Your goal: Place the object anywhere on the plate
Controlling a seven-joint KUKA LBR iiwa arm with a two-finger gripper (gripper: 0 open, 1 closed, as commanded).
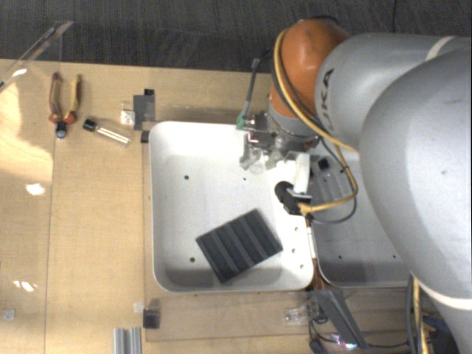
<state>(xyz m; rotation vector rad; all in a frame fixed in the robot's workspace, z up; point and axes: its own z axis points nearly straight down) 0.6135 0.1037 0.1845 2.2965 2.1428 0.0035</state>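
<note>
A dark ribbed rectangular plate (238,245) lies tilted in the front part of the left white bin (173,198). My gripper (255,155) hangs over the far right part of that bin, up and slightly right of the plate and well apart from it. The wrist and the orange band (302,57) hide most of it from above. I cannot make out any object at the gripper. The big grey arm (413,161) covers most of the right bin (354,271).
On the wooden bench left of the bins lie red-handled pliers (63,98) and a small clear tube with a black cap (108,131). A black bracket (146,108) stands at the left bin's far left corner. Cables (328,198) loop below the wrist.
</note>
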